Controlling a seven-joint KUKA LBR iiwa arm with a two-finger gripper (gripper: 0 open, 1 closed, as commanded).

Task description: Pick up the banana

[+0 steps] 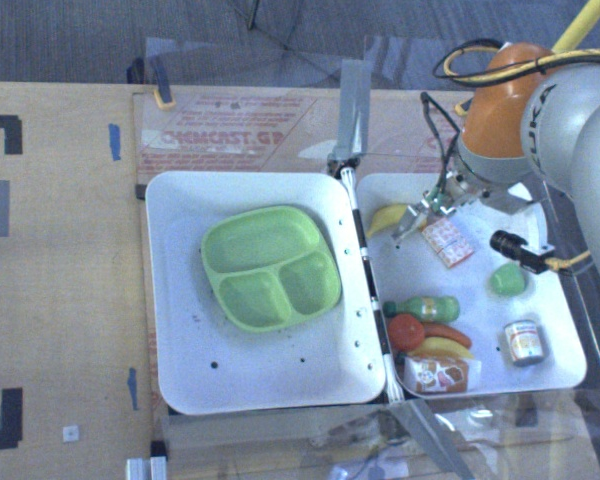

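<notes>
The banana (384, 217) is yellow and lies in the back left corner of the right bin (570, 363), close to the divider between the bins. My gripper (420, 218) hangs low at the banana's right end, right beside it, under the orange band of the arm (500, 118). Whether it touches the banana is unclear.
The right bin also holds a red-and-white packet (448, 240), a green ball (507, 280), a small can (523, 342), a green bottle (430, 309), a tomato (405, 331) and a yellow-orange piece (446, 346). A green divided plate (270, 266) lies in the left bin (180, 368).
</notes>
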